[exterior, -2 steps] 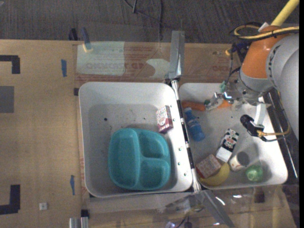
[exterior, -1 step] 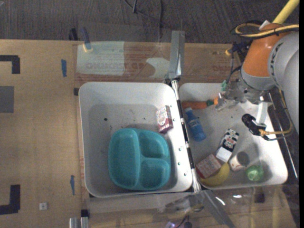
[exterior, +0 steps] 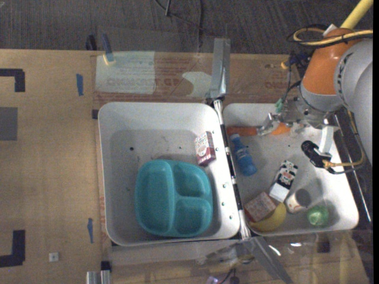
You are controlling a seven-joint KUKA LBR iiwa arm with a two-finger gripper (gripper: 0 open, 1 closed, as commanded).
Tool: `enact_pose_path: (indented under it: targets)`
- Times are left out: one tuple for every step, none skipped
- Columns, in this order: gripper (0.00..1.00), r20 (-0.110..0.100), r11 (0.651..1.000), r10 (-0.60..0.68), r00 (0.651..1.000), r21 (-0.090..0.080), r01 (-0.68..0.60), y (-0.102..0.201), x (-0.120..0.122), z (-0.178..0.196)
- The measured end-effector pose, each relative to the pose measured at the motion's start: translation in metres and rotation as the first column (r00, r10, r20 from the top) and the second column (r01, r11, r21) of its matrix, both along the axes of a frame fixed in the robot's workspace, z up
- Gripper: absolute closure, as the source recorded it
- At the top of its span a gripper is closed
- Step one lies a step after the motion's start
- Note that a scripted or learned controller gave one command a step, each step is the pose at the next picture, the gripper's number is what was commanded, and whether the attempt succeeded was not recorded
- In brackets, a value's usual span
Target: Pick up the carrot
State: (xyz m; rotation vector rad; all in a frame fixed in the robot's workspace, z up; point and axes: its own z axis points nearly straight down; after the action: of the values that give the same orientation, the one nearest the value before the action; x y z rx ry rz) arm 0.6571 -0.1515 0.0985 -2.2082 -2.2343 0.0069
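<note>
1. Carrot (exterior: 253, 131) lies at the far end of the right bin (exterior: 349, 218), a thin orange stick stretched sideways along the back wall, its right end running under the claw.
2. The claw (exterior: 273, 123) hangs over that right end of the carrot, reaching in from the grey arm (exterior: 355, 70) with its orange band; I cannot tell whether it is open, closed or gripping the carrot, because the metal parts blur together there.
3. A blue bottle (exterior: 243, 155) lies just in front of the carrot, near the wall shared by the two bins.
4. A small carton with black and white cow-like patches (exterior: 283, 181) lies near the middle of the right bin; its print is too small to read.
5. In the near part of that bin a brown speckled block (exterior: 260, 206) touches a yellow banana (exterior: 271, 219), with a pale cup (exterior: 298, 200) and a green round thing (exterior: 318, 216) to the right.
6. The left bin (exterior: 112, 176) holds a teal divided plate (exterior: 174, 198) and, by the shared wall, a small red and white box (exterior: 205, 148) whose label cannot be read.
7. Behind the left bin a clear sheet (exterior: 142, 70) on the cardboard bench (exterior: 47, 176) carries faint mirrored lettering that I cannot make out.
</note>
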Motion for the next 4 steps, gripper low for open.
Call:
enact_pose_path:
  targets:
    - [1.00,-0.009,1.000,0.001,1.000,0.001,-0.001,0.000,-0.002,0.009]
    - [0.00,-0.004,1.000,0.002,1.000,0.000,-0.002,0.001,0.000,0.010]
    - [0.00,-0.014,1.000,0.006,1.000,0.008,-0.006,-0.018,0.007,-0.013]
    - [1.00,-0.026,1.000,0.006,1.000,0.005,-0.006,-0.020,0.005,-0.005]
